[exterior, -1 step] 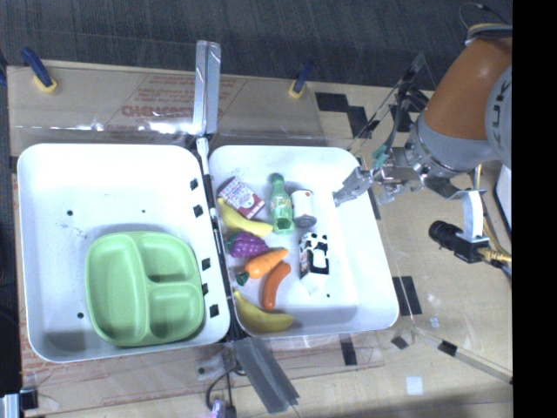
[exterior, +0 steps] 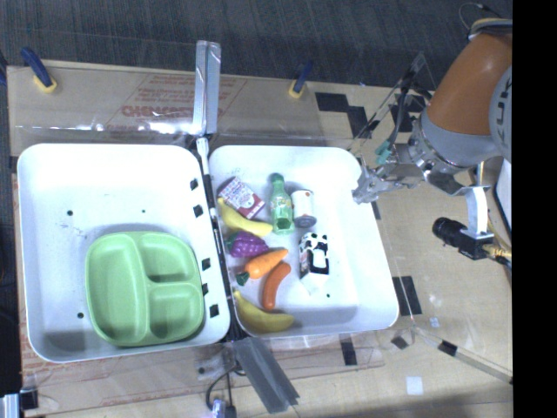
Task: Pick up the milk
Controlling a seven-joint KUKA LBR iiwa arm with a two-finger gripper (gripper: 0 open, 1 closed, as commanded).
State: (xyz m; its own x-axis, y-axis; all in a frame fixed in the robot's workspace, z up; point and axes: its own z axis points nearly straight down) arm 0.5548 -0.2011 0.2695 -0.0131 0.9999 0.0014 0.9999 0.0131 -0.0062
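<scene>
In the right white plastic bin [exterior: 370, 296], a yellow banana [exterior: 261, 320] lies at six o'clock; the black-and-white cow-patterned milk carton [exterior: 314, 254] sits just right of centre, apart from the gripper [exterior: 372, 184] poised over the bin's two o'clock rim.

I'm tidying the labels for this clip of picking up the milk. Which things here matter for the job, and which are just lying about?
For the job:
milk carton, black-and-white, in the right bin
hand, over that bin's right rim

Just lying about:
green bottle
red box
grapes
carrot
sausage
two bananas
green tray in the left bin
</scene>
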